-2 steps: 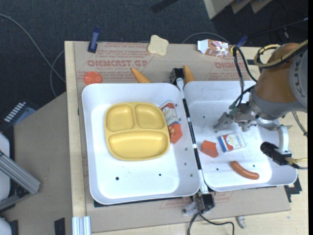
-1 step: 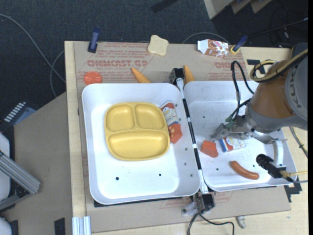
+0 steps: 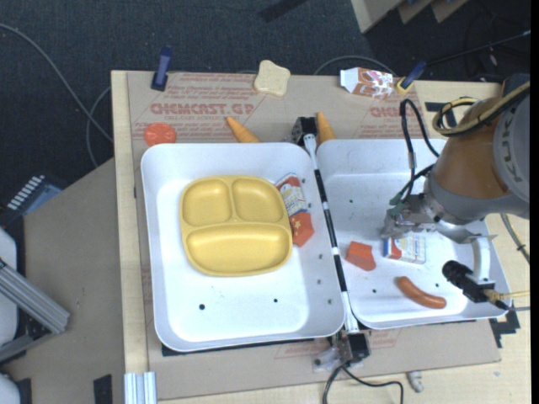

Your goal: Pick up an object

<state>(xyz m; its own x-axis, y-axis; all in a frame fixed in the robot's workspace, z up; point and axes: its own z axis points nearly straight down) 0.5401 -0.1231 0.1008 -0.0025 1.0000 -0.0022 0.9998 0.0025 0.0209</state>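
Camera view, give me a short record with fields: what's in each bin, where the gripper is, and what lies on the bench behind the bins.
left bin: yellow divided plate; small packet and red piece at the plate's right edge
right bin: red block, sausage, small carton
gripper: low over the right bin, right at the small carton; contact unclear
bench behind bins: bread slice, two carrots, red disc, torn wrapper
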